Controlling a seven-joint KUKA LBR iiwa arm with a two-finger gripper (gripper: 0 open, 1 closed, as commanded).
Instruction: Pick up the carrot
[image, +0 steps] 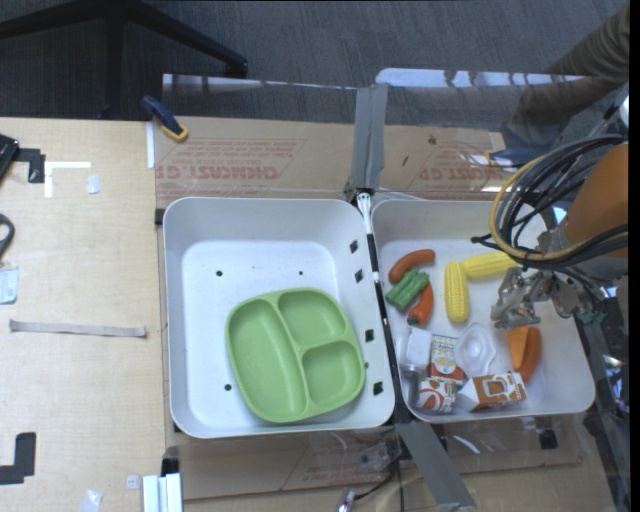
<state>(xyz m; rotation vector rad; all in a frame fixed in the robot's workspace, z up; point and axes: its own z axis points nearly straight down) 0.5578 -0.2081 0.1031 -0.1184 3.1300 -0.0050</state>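
The carrot (525, 352), a short orange piece, lies near the right wall of the right bin (570, 400). My gripper (518, 303) hangs just beyond the carrot's far end, low over the bin floor, with the grey arm and its orange band rising to the right. The metal of the gripper hides the spot where it meets the carrot, so I cannot make out whether they touch. Nothing can be seen held in it.
The right bin also holds two corn cobs (456, 290) (487, 264), a red sausage (412, 263), a green pepper (407, 289), a red chili (423, 306), a clear cup (475, 350), small cartons (497, 390) and a can (432, 397). A green divided plate (295, 355) lies in the left bin (200, 260).
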